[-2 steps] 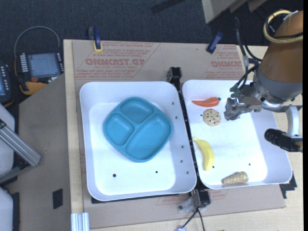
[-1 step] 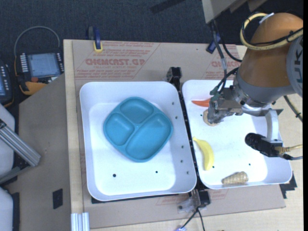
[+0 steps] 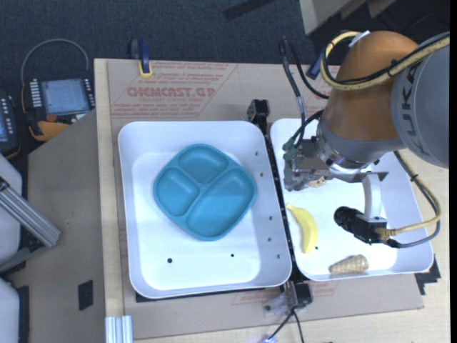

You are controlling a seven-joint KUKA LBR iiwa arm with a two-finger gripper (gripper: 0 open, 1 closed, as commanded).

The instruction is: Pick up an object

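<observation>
Cone (image 3: 348, 265) beside banana (image 3: 306, 227); gripper (image 3: 303, 179) above right bin (image 3: 407, 259)

The left bin (image 3: 136, 191) was largely taken up by a blue divided plate (image 3: 205, 190), leaving open floor only along its front and left wall. In the right bin (image 3: 407, 263), the arm (image 3: 371, 98) overhung the back half (its cable (image 3: 414, 231) looped across the middle), while a banana (image 3: 307, 227) and a cone-shaped object (image 3: 348, 264) crowded the front.
</observation>
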